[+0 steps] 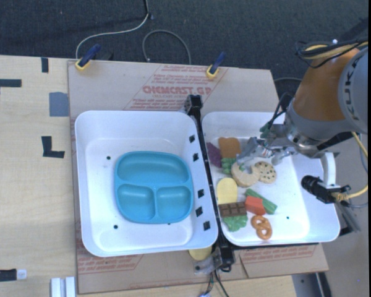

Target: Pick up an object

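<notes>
Brown and knotted, the pretzel [263,227] lies nearest you in the right bin [309,228], with a green leafy piece [235,223] and a chocolate bar [232,210] just to its left. Behind those you have the carrot [258,203], orange with a green end, and a yellow piece [227,190] beside the divider. Move further up and you meet a pale round biscuit [244,175] touching a chocolate-chip cookie [266,172]. The gripper [250,154] hangs just above these two, its grey fingers spread apart and pointing left, with nothing between them. Past it sit a brown bread slice [229,146] and a purple piece [214,155] against the divider. The arm [324,98] with its orange band comes in from the right. In the left bin [86,166] you see a blue compartment tray [153,187]. Both bins rest on a cardboard sheet [167,88].
</notes>
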`<state>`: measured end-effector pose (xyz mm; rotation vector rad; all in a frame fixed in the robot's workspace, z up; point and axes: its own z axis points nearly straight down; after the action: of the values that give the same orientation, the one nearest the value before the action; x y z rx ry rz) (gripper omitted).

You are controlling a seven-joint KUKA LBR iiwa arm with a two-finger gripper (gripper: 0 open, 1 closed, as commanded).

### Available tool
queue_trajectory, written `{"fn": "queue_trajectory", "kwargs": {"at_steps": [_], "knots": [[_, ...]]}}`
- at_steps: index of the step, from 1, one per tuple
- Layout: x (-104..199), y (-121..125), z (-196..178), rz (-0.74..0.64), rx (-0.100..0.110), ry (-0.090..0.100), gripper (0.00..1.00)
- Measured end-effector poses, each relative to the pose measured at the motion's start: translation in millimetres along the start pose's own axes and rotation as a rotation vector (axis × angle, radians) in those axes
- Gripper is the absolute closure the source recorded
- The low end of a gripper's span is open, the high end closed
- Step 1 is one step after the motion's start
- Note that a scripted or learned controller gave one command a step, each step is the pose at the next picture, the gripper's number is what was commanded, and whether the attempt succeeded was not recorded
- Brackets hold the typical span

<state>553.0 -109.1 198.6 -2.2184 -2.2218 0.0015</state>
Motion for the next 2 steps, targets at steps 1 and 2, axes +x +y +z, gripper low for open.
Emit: {"fn": "queue_trajectory", "kwargs": {"at_steps": [1,2], "knots": [[-48.4,-45.5,108.7,0.007,0.010,-0.001,0.00],[-18.9,29.6,112.1,-0.003,-0.006,-0.003,0.00]]}}
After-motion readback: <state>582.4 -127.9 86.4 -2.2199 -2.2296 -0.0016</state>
